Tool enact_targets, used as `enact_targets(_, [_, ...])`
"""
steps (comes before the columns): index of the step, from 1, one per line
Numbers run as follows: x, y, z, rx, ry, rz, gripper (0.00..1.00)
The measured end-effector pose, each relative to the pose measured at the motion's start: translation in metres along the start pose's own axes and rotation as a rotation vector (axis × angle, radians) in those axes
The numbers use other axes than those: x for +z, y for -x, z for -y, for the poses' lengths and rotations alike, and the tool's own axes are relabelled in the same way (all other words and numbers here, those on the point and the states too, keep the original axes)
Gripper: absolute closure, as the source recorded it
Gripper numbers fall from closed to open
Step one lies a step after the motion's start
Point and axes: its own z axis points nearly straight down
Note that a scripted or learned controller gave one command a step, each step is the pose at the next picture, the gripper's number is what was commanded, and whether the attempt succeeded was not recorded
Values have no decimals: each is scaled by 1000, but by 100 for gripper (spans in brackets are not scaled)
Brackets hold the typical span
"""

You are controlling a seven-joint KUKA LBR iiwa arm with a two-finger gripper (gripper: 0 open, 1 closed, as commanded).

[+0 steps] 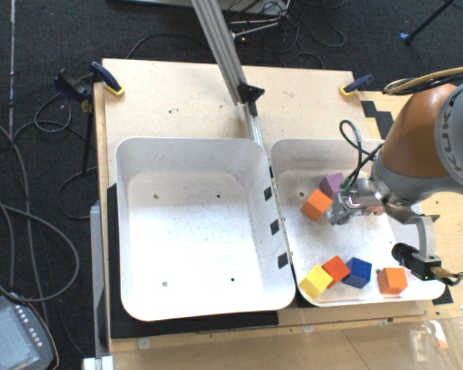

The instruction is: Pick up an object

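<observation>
Reaching in from the right, grey arm [424, 153] with orange band hangs over the right bin [293, 168], gripper [341, 210] low near that bin's middle, just beside an orange block [317, 204] and a purple block [332, 183]. Can't tell if the fingers are apart or together; too small, partly hidden by the wrist. Nothing clearly between them.

Room: left bin [189, 226] has a wide bare floor, only dark specks. Right bin's far left corner and left wall side are free; its near edge is crowded. Bins sit touching along the shared wall, black tape marks on it. A metal pole [220, 41] slants across the bench's far edge down to the bins' junction. Clamps at bench's far left corner [108, 79] and far right corner [356, 85].

Contents, right bin: six blocks. Orange and purple touching, mid-bin, by the gripper. Along the near edge: yellow block [315, 281], small orange block [336, 267], blue block [358, 272] bunched together, touching or nearly so; another orange block [392, 280] apart toward the near right corner.

Count: orange three, purple one, yellow one, blue one. Bins two.
</observation>
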Motion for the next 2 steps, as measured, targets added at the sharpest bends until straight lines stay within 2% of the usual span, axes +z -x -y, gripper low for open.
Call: enact_targets(2, [-95, 2, -14, -1, -1, 0, 100])
